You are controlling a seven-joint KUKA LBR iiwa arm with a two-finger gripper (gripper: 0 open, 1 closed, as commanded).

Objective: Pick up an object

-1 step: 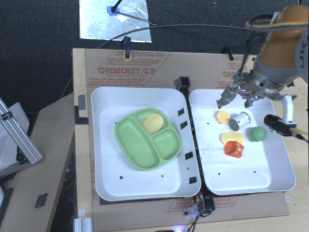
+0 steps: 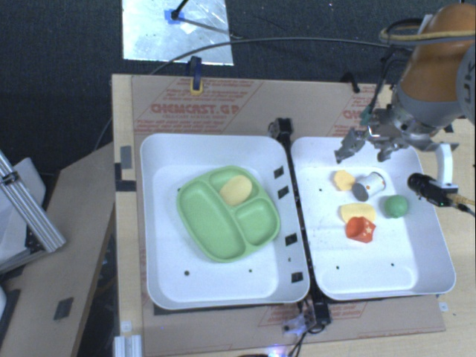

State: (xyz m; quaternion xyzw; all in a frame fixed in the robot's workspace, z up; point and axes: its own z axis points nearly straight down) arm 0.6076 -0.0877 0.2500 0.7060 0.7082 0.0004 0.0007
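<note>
At the front of the right bin (image 2: 416,274) the white floor is bare. A little farther back lies a red thing (image 2: 361,230), touching a flat yellow piece (image 2: 357,212) just behind it. A green ball (image 2: 396,206) sits off to their right, near the black part of the arm.

Next back comes a small white and grey can (image 2: 369,184) lying on its side. Its grey end points to the front and left. Just left of it is a small yellow block (image 2: 343,180).

Farthest back, the jaws (image 2: 369,149) hang over the far part of the bin. They are spread wide, with nothing between them. One finger (image 2: 348,149) is behind the yellow block and the other is behind the can.

So the block and the can are the closest things, just in front of the jaws. My guess is the jaws should move a bit forward and go down on one of them.

The green plate (image 2: 223,229) in the left bin (image 2: 160,222) holds a pale yellow lump (image 2: 236,190), well away from the jaws.
</note>
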